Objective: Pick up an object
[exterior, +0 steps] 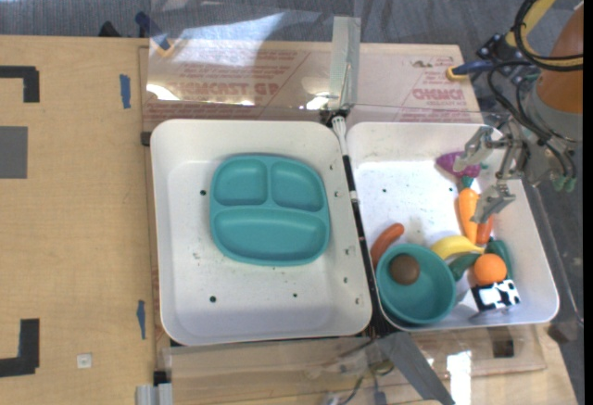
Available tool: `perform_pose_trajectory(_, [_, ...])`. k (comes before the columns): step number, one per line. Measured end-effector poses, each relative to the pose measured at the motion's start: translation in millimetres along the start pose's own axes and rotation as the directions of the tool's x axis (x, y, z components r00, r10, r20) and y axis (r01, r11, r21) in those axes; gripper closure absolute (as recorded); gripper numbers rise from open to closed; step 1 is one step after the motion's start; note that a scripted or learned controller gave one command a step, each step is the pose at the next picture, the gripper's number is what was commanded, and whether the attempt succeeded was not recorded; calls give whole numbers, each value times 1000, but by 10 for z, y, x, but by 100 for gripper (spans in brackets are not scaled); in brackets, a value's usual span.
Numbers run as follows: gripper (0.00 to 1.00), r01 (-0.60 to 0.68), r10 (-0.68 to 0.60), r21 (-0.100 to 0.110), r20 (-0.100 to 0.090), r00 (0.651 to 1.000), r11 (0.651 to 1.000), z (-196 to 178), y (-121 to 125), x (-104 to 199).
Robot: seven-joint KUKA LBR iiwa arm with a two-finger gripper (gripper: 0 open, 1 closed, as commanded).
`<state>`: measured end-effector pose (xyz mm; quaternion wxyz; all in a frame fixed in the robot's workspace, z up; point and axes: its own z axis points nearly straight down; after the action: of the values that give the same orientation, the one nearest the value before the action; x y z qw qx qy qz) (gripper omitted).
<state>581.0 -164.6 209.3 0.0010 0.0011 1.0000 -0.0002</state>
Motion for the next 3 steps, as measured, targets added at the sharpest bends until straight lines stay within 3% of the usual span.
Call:
perform_pose_trajectory(1, [0, 323, -323, -5, -5, 946, 946, 1007, -590, -61])
perform_pose_trajectory(2, [0, 251, -251, 0, 7, 968, 968, 1213, 48, 221])
perform_pose_trajectory(3, [100, 252, -252, 2, 14, 968, 968, 1103, 62, 188])
